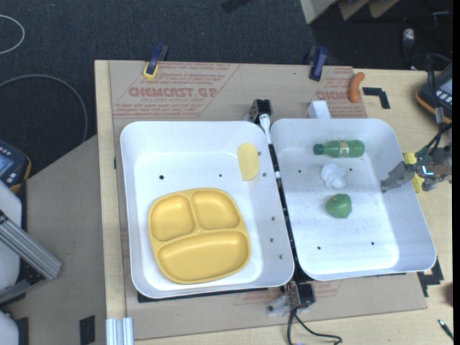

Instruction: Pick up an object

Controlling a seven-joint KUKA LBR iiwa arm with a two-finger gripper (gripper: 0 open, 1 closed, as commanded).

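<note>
White plastic makes up both shallow bins on the brown bench. The left bin carries a yellow divided tray with three compartments, lying toward its near side, and a small pale yellow piece resting against its right wall. The right bin has three things in its far half: a green bottle lying on its side, a small white object just below it (too blurred to name with any confidence), and a round green object nearer the middle. At the right bin's right rim sits what appears to be the gripper, a grey finger slanting down to the rim; how far it is spread I cannot tell, and nothing shows in its grasp. It lies well apart from all three objects.
</note>
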